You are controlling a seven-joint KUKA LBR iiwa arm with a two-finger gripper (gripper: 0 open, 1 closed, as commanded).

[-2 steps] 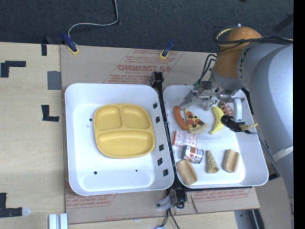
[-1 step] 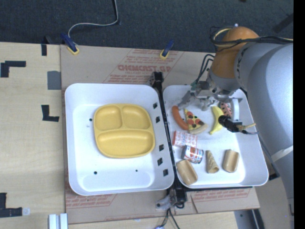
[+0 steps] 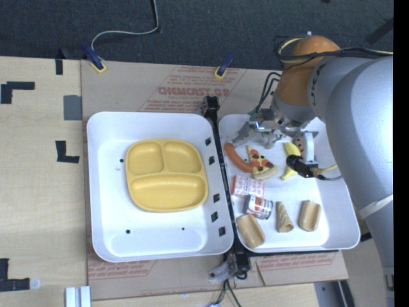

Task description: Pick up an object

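My gripper [image 3: 258, 135] hangs over the far end of the right bin [image 3: 342, 217], below the arm's orange band. Its fingers stand spread, with nothing between them. Just in front of it lie an orange-red sausage [image 3: 235, 158] and a pizza slice [image 3: 259, 162]. A yellow banana [image 3: 293, 161] lies to the right of these, partly under the wrist's cabling. Nearer the front are a red-and-white packet [image 3: 248, 186], a small can [image 3: 259, 206], a bread roll [image 3: 250, 230], a tan cone-shaped piece [image 3: 284, 217] and a brown loaf [image 3: 309, 215].
The left bin [image 3: 102, 171] holds a yellow divided plate [image 3: 167, 174]. A black divider with clips [image 3: 216, 165] runs between the bins. The grey arm [image 3: 364, 120] covers the right bin's far right corner. Cables and two clamps lie beyond the bins.
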